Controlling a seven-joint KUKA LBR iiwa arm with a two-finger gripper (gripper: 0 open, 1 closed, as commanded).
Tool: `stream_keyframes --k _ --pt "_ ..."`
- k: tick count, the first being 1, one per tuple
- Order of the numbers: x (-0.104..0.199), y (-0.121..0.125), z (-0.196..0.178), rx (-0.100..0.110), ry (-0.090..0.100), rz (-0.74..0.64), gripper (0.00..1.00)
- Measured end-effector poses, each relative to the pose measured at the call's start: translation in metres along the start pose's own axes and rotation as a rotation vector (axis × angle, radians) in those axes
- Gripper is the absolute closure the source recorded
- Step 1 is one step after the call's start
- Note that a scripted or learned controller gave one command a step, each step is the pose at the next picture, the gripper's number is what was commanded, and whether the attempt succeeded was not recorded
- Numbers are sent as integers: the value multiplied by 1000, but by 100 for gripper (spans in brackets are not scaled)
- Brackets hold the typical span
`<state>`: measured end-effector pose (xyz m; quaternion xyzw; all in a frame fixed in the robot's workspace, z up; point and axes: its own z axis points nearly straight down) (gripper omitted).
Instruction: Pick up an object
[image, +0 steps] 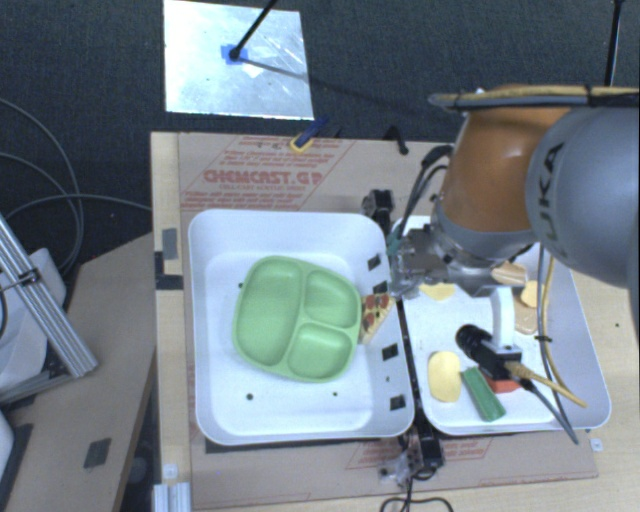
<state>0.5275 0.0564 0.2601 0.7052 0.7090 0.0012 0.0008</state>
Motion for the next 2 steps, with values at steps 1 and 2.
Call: stream_keyframes --k 1,2 --pt "0 1 -11 -1 1 -4 100" --pt "-18 -2 45 7 -2 7 100"
